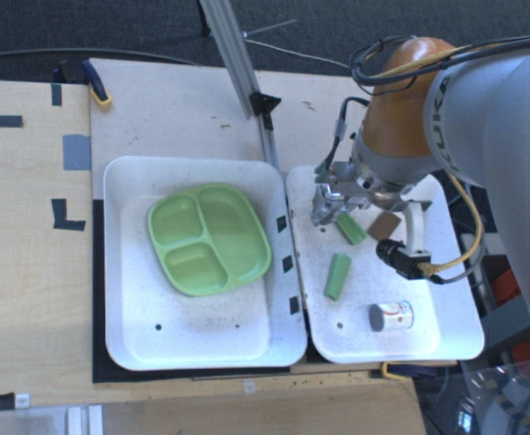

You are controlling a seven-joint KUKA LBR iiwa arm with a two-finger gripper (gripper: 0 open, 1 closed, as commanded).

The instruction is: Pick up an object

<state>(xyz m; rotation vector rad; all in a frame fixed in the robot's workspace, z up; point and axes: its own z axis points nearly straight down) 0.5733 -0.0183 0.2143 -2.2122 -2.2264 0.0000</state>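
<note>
In the right bin (455, 333), my gripper (328, 210) hangs low over the upper left part. A short green block (351, 230) lies tilted just right of and below the gripper tip, close to it or touching; I cannot tell which. A second green block (337, 275) lies further toward the front. A brown block (385, 224) sits partly under the wrist. A small white cylinder with red markings (391, 315) lies near the front right.
The left bin (129, 315) holds a green divided plate (208, 238). A metal pole (233, 43) slants down to the divider between the bins. A black cable fitting (400, 259) hangs from the arm over the right bin.
</note>
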